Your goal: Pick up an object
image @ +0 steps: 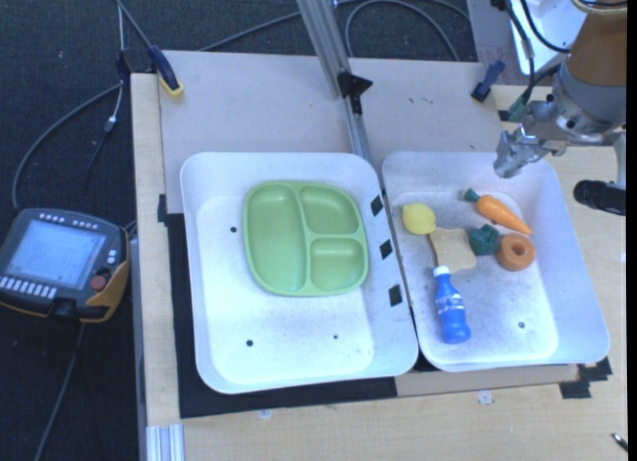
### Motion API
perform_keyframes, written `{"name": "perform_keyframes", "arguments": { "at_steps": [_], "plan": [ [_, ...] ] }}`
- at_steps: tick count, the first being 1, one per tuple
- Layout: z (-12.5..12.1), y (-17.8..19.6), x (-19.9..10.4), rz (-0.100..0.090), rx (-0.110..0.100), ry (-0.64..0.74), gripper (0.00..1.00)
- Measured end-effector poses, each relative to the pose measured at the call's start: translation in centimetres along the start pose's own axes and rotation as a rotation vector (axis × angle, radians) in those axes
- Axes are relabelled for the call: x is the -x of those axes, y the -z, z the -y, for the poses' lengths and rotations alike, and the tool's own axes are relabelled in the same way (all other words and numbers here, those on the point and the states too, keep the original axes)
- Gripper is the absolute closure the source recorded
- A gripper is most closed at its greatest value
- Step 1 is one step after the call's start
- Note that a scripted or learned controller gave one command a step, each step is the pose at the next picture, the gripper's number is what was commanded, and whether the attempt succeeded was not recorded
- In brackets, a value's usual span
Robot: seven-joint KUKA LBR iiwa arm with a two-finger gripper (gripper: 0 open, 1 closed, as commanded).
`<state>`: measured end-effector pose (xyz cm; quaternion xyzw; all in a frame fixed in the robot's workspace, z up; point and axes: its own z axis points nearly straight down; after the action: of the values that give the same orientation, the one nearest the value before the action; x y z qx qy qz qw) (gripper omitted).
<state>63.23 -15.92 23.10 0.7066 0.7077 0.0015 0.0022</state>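
Note:
In the right bin [557, 290] lie a yellow lemon [419, 217], a tan slice of bread [453, 248], a dark green piece [484, 240], an orange carrot [501, 212], a brown doughnut [516, 252] and a blue bottle [451, 308] with a white cap. My gripper [510, 162] hangs over the bin's far edge, above and just beyond the carrot. Nothing shows between its fingers.
The left bin [229, 349] holds a green divided plate [306, 238]. A metal pole [318, 11] rises slantwise behind the seam between the bins. A teach pendant [60, 265] lies off the bench at the left, with cables across the dark floor.

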Motion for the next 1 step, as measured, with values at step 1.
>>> {"name": "perform_keyframes", "arguments": {
  "at_steps": [1],
  "plan": [
    [1.31, 1.0, -5.22, -0.004, -0.006, 0.004, 1.0]
  ]
}}
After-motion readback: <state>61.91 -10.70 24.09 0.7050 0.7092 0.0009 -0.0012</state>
